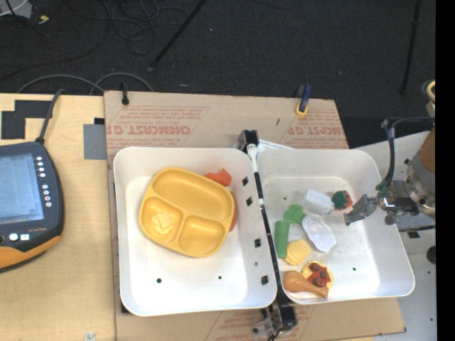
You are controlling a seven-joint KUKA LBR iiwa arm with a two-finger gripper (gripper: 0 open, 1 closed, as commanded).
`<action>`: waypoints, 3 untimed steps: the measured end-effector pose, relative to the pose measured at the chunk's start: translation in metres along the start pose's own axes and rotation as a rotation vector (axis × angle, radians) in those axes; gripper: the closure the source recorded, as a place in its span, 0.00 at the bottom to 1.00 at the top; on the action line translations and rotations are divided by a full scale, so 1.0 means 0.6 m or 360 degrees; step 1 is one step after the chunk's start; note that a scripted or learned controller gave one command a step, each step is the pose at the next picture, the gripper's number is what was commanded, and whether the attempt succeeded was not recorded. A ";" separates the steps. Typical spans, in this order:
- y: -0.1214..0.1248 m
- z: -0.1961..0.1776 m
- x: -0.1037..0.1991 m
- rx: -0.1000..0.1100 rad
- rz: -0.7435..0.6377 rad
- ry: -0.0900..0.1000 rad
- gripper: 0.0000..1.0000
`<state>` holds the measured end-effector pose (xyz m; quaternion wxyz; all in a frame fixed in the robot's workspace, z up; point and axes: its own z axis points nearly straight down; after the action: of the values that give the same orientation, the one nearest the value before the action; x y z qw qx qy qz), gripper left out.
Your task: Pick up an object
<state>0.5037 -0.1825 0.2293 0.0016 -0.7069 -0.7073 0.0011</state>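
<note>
Cardboard covers the tabletop under two bins, and the hand (357, 210), open or closed I cannot tell, hovers at three o'clock of the right bin (370, 268), likely approaching the toy food (306, 251), needing descent next.

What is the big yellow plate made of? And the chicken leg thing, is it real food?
The yellow plate looks like smooth moulded plastic: one even colour, rounded compartments, a soft shine. The chicken leg seems to be toy plastic too, evenly tan and glossy, though it is too small to tell for sure.
</note>
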 end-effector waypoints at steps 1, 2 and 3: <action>0.026 0.221 0.135 0.0000 0.0002 -0.0001 0.00; 0.024 0.211 0.134 0.0013 0.0009 0.0005 1.00; 0.079 0.064 0.277 -0.0011 -0.0014 0.0004 1.00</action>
<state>0.5510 -0.0161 0.1906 0.0000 -0.7038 -0.7104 -0.0022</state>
